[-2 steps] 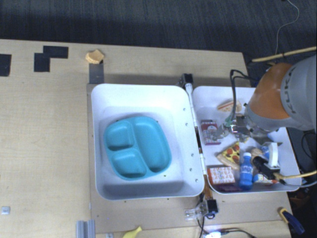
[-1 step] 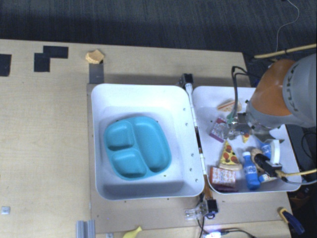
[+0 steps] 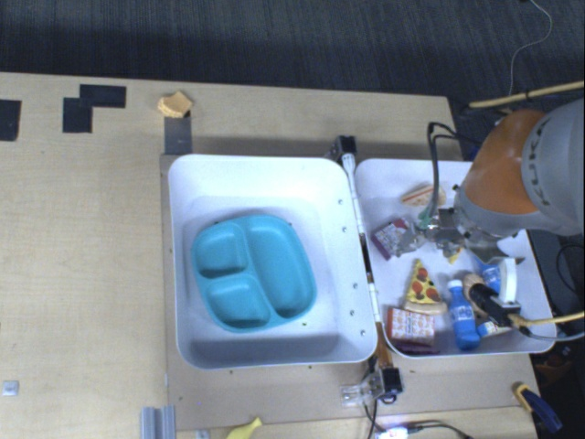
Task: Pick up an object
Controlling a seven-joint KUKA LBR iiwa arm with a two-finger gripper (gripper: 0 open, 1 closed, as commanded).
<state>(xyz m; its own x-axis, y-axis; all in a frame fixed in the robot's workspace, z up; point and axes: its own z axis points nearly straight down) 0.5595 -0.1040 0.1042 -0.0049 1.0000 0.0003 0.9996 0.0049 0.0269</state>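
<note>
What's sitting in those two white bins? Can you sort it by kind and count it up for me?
Divided teal tray, left bin: 1
Toy pizza slice, right bin: 1
Blue bottle: 1
Red-brown packet: 1
Crinkled clear wrapper: 1
Tan stick-shaped piece: 1
Total I can make out: 6. More small things lie partly hidden by the arm.

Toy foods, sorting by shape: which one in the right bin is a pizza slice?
The yellow triangular toy with red spots, mid-bin, above the red packet.
</note>
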